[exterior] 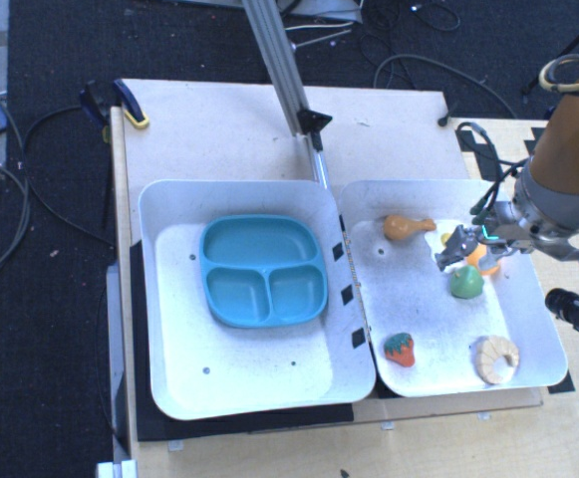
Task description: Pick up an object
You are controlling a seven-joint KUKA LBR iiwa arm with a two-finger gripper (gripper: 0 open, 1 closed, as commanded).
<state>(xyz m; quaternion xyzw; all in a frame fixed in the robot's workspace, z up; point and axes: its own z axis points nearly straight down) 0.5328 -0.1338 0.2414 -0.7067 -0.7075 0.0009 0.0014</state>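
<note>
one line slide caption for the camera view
Pincer above green toy in right bin; blue tray in left bin.

The arm (568,172) is grey below a broad orange band, with black cables looping beside it. Its gripper (455,250) is dark metal with a small teal light.

**Matt plastic, pale wood, brushed metal**

Both white bins (169,366) looked like thin matt plastic, lightly speckled. The blue divided tray (264,270) was smooth plastic with a soft sheen. The counter (369,127) showed pale, unvarnished-looking wood. A slanted rail (274,53) read as brushed aluminium. The strawberry (400,349) and green toy (466,284) seemed moulded plastic, the pastry-like piece (495,358) rougher.
</note>
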